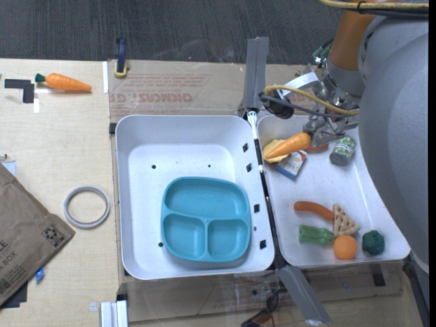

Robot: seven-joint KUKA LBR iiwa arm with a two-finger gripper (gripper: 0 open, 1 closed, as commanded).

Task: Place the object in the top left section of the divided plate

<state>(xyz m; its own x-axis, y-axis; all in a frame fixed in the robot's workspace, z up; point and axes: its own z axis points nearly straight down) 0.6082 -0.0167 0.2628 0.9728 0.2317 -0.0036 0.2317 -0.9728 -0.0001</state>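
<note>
A blue divided plate (206, 219) lies in the left white bin (136, 182), with one wide section across its far side and two smaller ones near the front. My gripper (320, 133) hangs over the far end of the right bin (381, 210). An orange toy carrot (291, 144) lies tilted there, its thick end right against the gripper and its tip pointing toward the bin divider. A yellow piece (272, 149) sits at the carrot's tip and a small blue-and-white packet (291, 164) just below it. Whether the carrot is gripped is hidden.
The right bin also holds a grey can (343, 150), a red sausage (315, 210), a waffle piece (344, 220), a green item (317, 235), an orange ball (345, 247) and a dark green lump (372, 242). On the bench at left lie a second carrot (65, 82), a tape ring (86, 206) and a cardboard box (24, 237).
</note>
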